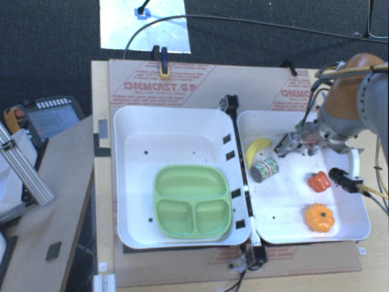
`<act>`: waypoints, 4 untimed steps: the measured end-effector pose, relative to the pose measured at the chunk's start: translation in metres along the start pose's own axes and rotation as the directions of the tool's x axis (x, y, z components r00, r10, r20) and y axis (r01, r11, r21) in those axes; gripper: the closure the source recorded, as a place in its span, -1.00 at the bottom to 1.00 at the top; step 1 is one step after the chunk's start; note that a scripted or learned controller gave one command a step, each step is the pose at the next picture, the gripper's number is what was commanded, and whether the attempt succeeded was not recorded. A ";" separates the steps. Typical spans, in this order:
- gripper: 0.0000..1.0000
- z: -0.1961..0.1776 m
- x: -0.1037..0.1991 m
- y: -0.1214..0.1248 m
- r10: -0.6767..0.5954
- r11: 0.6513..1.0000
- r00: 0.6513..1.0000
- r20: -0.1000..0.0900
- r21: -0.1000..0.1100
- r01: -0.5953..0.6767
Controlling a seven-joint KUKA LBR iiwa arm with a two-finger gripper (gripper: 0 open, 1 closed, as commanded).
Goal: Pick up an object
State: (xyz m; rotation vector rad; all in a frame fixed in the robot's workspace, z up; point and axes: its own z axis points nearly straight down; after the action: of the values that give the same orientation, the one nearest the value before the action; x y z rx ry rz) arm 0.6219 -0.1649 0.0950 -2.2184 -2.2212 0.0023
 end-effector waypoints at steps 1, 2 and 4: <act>1.00 -0.014 0.000 0.001 0.000 1.000 1.000 -0.001 0.000 0.000; 1.00 -0.079 -0.002 0.004 -0.002 1.000 1.000 0.002 -0.010 0.002; 1.00 -0.177 0.008 0.005 -0.004 1.000 1.000 0.002 -0.010 0.004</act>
State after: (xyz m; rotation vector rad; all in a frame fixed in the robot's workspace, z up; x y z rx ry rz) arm 0.6270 -0.1571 0.2721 -2.2197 -2.2316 -0.0057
